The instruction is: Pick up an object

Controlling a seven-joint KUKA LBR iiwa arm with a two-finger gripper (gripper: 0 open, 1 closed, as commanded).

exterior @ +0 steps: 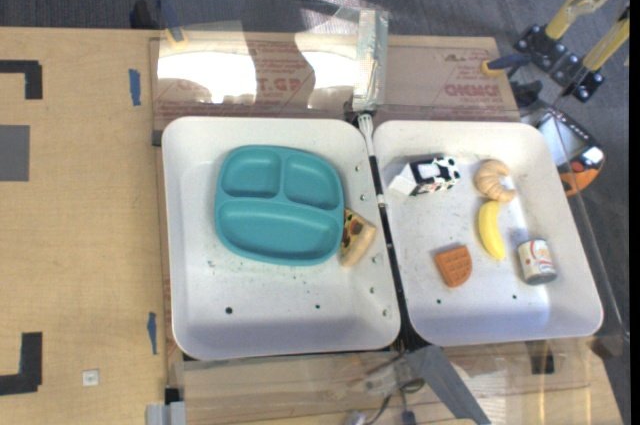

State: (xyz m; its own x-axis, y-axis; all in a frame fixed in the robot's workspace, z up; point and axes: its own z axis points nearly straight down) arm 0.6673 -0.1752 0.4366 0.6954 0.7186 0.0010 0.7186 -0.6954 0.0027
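The right bin (560, 313) holds several small objects: a black-and-white toy cow (434, 175) at the upper left, a tan croissant (493, 179), a yellow banana (490, 229) below it, an orange waffle-like piece (453, 265) and a small can (537, 260) lying on its side near the right wall. In the left bin (190, 313) sits a teal divided plate (279, 204), with a tan slice of toy food (354, 236) leaning against its right edge.
A clear plastic panel and cardboard (330, 73) stand behind the bins. Yellow and black clamp hardware (575, 23) sits at the upper right. The wooden bench (70, 213) extends to the left.
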